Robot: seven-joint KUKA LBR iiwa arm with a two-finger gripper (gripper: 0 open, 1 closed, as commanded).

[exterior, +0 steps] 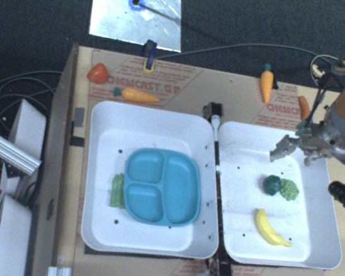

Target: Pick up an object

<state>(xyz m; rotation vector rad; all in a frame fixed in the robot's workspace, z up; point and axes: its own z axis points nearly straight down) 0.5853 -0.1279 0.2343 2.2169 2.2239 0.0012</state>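
Gripper: I see the gripper [296, 152] over the upper part of the right bin [243, 176], its two fingers spread apart with nothing between them.
Arm: I see it reaching in from the right, orange band above the wrist.
Broccoli: I see the broccoli [281, 187] on the right bin's floor, below the gripper and apart from it.
Banana: the banana [270, 228] lies nearer the front of the same bin, just below the broccoli.
Left bin: I see the left bin [103, 156] holding a blue divided plate [162, 186], with a green piece [116, 191] against the plate's left edge.
Bench: I count a tomato [97, 73] and three carrots [138, 96] behind the bins.
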